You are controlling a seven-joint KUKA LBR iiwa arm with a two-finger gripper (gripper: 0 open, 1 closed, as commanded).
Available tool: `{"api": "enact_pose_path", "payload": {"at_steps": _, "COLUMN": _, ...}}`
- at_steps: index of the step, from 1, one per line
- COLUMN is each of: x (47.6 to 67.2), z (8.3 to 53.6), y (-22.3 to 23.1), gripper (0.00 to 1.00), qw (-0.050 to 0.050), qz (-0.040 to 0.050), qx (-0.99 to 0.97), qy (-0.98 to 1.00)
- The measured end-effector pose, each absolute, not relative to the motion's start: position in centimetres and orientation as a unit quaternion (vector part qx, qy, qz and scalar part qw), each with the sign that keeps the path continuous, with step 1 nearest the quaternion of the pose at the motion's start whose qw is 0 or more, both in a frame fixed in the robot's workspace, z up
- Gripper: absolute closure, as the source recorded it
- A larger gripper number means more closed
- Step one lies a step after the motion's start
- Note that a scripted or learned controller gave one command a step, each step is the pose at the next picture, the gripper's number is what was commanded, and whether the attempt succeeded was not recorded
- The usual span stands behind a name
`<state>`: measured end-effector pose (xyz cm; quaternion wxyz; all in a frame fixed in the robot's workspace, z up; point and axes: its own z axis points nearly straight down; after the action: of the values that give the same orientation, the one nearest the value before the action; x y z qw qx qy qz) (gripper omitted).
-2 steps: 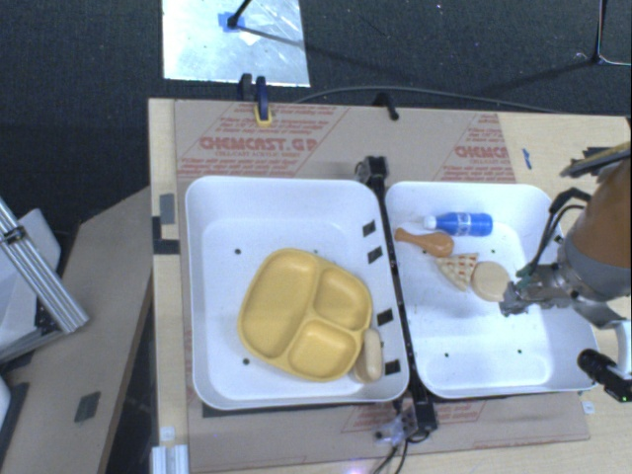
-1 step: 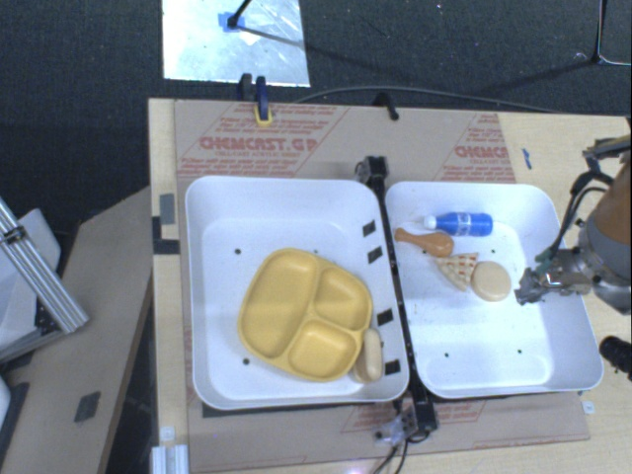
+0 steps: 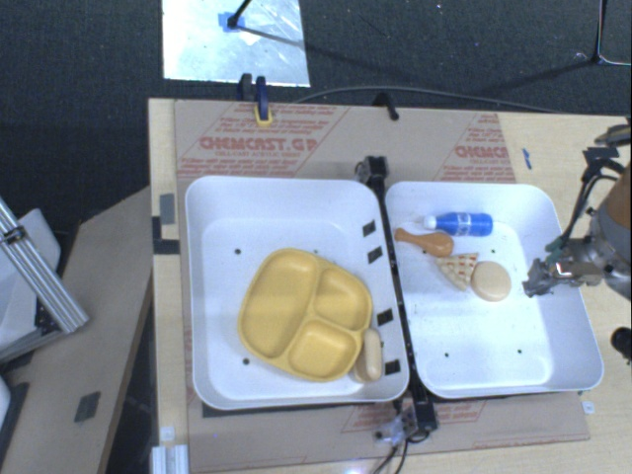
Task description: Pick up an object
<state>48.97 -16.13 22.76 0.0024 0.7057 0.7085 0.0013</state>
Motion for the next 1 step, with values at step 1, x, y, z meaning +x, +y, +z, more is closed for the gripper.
{"api": "enact_pose_path", "payload": {"at_steps": 1, "x": 49.58, "z": 21.76, "y": -11.06, "gripper": 1.00, "qw": 0.001, "qz": 0.0012, "qx": 0.704, "qy": 0.710}}
